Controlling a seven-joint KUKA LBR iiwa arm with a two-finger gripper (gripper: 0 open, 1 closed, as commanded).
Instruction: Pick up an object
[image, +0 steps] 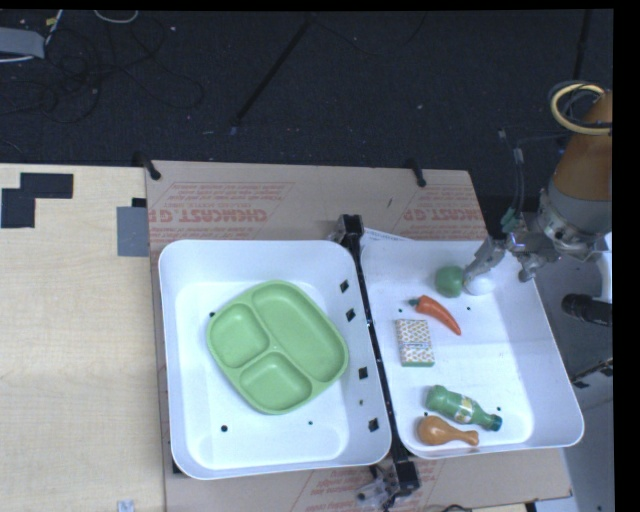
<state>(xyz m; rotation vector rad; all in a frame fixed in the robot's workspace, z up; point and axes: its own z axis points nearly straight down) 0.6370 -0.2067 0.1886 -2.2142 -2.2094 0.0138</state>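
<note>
Nearest edge, right bin (560, 400): orange gourd-shaped toy (445, 431) and green bottle (462, 407) at 6 o'clock.
Middle: patterned block (414, 342), orange carrot (439, 313).
Left bin (190, 400): green divided plate (276, 345).
Far, 12 o'clock: green ball (449, 281) touching gripper (482, 268); whether the grip is closed is unclear.

At the centre left of the frame you have a shallow white plastic bin (190, 300) holding a light green three-compartment plate (277, 346). Under both bins lies a brown cardboard sheet (300, 200), on the pale wooden counter (70, 350) at your left.
</note>
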